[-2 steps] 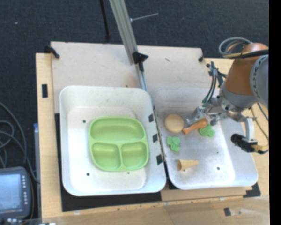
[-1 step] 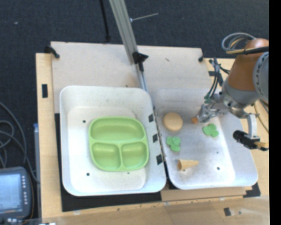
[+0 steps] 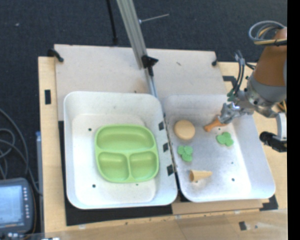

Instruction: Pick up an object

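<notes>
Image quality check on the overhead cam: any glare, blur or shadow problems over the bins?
Camera view: lighting is even and soft, with no hard glare on the right bin or left bin. The whole frame is slightly soft. The gripper and the orange carrot-like piece beside it look smeared. The green divided tray reads clearly and casts only a faint shadow.

Gripper [image 3: 229, 112] low, perhaps closed
</notes>
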Controlling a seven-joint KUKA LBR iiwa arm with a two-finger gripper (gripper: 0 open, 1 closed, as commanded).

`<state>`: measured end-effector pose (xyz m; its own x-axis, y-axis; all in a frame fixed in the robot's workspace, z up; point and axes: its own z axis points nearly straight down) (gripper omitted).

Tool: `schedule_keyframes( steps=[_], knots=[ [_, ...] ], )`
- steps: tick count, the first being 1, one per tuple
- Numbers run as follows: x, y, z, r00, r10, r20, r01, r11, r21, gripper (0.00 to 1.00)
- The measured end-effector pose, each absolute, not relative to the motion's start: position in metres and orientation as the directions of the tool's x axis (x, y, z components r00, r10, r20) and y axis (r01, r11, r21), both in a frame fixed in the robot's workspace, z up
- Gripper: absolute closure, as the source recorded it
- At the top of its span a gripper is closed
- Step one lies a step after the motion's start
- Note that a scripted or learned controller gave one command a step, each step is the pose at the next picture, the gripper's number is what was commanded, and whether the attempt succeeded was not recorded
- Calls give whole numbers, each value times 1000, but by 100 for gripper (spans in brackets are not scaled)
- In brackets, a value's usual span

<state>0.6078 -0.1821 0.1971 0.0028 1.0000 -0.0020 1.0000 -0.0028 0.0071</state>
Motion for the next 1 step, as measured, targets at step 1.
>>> schedule_keyframes(
  steps=[1],
  knots=[
    [610, -187, 242, -1, 1000, -3, 1000, 1, 7, 100]
  ],
)
